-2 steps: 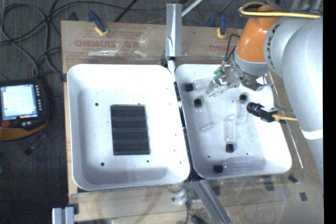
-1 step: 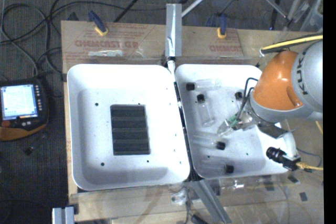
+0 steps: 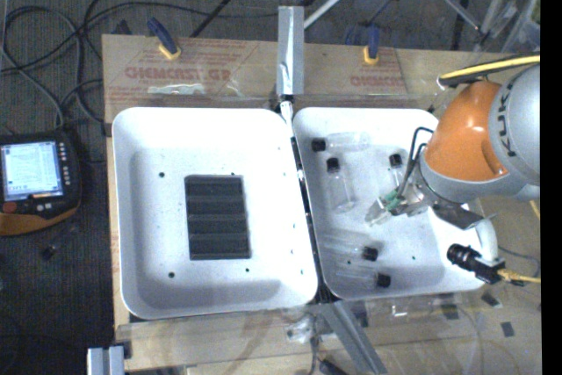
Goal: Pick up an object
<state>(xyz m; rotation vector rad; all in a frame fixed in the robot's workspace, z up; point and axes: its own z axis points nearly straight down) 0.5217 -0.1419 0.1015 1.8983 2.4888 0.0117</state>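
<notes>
Several clear vials with black caps lie in the right bin (image 3: 307, 189): one near the back left (image 3: 320, 145), one just below it (image 3: 339, 180), one by the arm (image 3: 395, 161), and two near the front (image 3: 369, 254) (image 3: 383, 280). My gripper (image 3: 389, 205) hangs low over the middle of this bin, under the orange band of the arm (image 3: 465, 145). Something small, clear and greenish sits at its tip; whether it is held is too blurred to tell.
The left bin (image 3: 140, 189) holds a black ridged block (image 3: 217, 217) at its centre. A metal post (image 3: 290, 48) rises behind the seam between the bins. A black fitting (image 3: 465, 257) sticks out at the right bin's front right corner.
</notes>
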